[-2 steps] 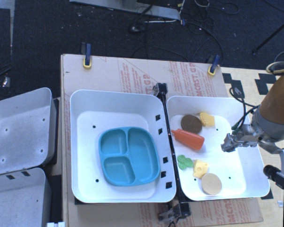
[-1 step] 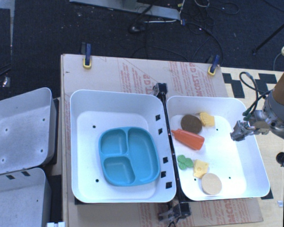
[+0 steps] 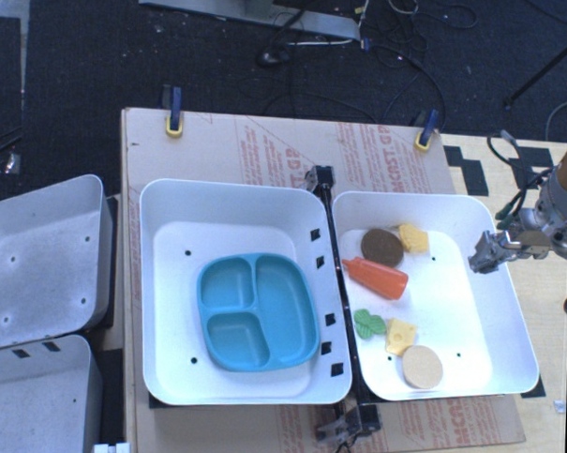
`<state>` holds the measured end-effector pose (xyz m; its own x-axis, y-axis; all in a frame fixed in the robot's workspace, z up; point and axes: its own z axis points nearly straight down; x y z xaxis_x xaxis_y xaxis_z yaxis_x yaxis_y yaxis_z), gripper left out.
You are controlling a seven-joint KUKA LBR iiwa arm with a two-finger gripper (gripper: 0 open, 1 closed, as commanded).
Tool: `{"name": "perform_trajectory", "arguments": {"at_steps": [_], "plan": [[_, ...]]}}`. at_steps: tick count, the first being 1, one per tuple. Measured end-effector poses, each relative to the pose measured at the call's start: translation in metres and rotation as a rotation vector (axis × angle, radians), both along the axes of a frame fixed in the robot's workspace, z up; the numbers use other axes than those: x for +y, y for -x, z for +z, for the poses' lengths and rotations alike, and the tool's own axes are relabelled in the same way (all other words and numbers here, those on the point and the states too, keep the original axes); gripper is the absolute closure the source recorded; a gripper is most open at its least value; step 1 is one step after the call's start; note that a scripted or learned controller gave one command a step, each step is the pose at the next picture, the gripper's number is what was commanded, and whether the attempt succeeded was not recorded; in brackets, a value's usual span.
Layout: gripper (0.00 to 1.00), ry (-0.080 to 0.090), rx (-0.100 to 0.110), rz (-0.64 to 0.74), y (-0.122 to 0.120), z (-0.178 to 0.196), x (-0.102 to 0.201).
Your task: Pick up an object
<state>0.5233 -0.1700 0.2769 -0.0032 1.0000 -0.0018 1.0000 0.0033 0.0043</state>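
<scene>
Grey pincer (image 3: 481, 259) hovering at the right bin's (image 3: 505, 306) edge.
Whether its fingers are apart, I cannot tell; orange carrot (image 3: 376, 277), brown disc (image 3: 382, 246) lie inside, apart from it.

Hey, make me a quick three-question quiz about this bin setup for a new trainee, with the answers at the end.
1. True or false: the blue divided tray lies in the left bin.
2. Which item lies nearest the front rim of the right bin? A) orange carrot B) round tan disc C) brown round piece
3. Fill in: the end effector sits over the right bin's ____ rim, on the side away from the left bin.

Key
1. True.
2. B; the disc lies at the front, just below a yellow piece and to the right of a small green piece.
3. Outer; it touches none of the items.
</scene>
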Motion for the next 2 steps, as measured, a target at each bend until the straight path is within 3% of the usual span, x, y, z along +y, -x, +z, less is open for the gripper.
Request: {"name": "perform_trajectory", "arguments": {"at_steps": [2], "plan": [[1.0,-0.003,0.006,0.005,-0.008,-0.019,0.104]]}}
